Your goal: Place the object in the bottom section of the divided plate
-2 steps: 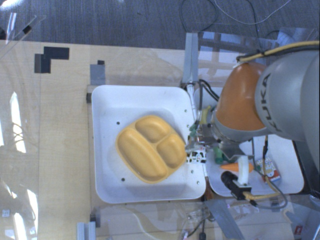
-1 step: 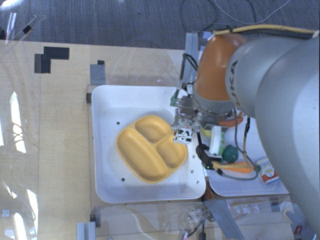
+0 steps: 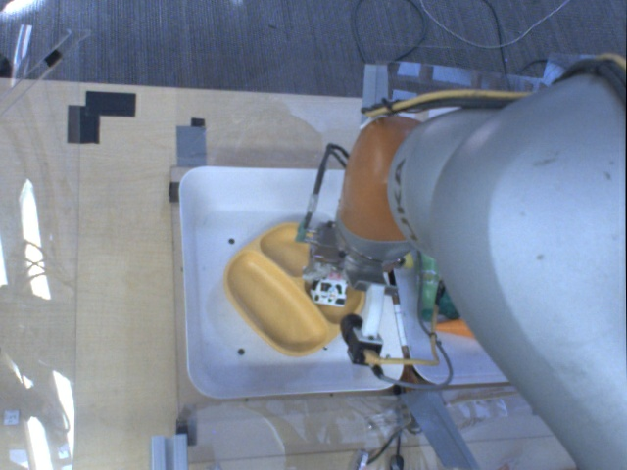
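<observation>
Here, your gripper [image 3: 333, 290] hangs low over the yellow plate [image 3: 274, 302] at frame centre, likely to reach its sections. The arm [image 3: 509, 223] hides the grasp and any object, so you cannot tell either.

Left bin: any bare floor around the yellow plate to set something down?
In the white bin, bare floor runs along the left wall and across the top, beside the yellow divided plate. A thinner strip lies below it. The plate's right side is crowded by the gripper and arm.
</observation>
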Available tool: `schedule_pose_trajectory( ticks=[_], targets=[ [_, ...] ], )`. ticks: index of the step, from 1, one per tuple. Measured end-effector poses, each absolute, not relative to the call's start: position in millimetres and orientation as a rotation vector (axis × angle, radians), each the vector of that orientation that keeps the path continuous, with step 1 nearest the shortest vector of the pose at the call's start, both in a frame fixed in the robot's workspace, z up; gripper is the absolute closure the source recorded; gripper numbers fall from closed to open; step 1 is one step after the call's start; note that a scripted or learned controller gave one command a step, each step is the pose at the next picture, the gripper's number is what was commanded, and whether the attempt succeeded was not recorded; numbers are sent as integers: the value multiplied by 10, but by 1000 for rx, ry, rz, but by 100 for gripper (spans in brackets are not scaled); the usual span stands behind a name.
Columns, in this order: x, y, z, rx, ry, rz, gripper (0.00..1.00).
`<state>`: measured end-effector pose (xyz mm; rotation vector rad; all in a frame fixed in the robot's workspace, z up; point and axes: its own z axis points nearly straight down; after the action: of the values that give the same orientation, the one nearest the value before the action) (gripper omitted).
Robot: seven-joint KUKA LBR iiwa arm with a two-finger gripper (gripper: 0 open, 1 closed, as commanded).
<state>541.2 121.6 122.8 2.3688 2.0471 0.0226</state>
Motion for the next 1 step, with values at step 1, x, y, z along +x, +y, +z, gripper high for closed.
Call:
schedule_pose_trajectory(
  ticks=[1],
  targets=[
    [5174, 1171, 1142, 2345, 2024, 93, 100]
  ],
)
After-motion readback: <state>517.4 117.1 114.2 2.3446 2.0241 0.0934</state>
